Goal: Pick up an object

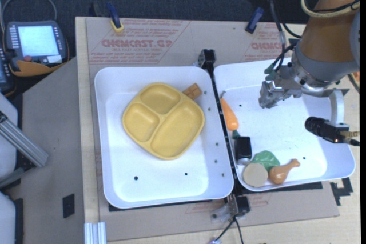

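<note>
My gripper [269,99] hangs over the upper middle of the right bin [320,148], pointing down with nothing visible between its fingers. An orange carrot [229,115] lies along that bin's left wall, to the left of and slightly below the gripper. Lower down rest a small black block [243,147], a green leafy piece [266,158], a tan round disc [255,175] and a brown drumstick [283,171]. In the left bin [114,168] sits a yellow divided plate [164,120], with a small brown block [192,91] at its upper right rim.
A black divider rail [220,123] runs between the two bins. A black cylindrical part [323,128] of the arm sticks out over the right bin's right side. A teach pendant [35,46] lies off the bench at the far left.
</note>
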{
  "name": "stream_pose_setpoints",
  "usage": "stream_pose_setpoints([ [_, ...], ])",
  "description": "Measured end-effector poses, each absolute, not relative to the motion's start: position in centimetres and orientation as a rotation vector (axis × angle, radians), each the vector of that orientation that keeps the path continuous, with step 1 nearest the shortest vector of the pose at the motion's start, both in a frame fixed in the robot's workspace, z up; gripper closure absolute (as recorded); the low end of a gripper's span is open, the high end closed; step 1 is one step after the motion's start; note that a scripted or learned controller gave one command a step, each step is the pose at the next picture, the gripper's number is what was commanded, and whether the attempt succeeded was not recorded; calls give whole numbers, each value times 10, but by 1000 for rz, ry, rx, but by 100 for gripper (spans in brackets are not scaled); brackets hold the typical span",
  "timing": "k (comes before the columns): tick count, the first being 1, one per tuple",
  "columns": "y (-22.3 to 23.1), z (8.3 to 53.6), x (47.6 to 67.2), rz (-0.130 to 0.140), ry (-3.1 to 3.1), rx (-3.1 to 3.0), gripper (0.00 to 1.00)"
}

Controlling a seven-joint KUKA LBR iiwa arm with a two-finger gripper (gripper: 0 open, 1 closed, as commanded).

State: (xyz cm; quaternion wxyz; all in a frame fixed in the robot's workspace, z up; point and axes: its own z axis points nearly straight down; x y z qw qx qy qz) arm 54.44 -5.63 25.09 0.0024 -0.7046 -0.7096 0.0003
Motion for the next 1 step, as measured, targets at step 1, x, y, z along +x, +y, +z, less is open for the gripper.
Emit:
stream_pose_setpoints([
  [1,-6,253,553,-2,-2223,-2222,100],
])
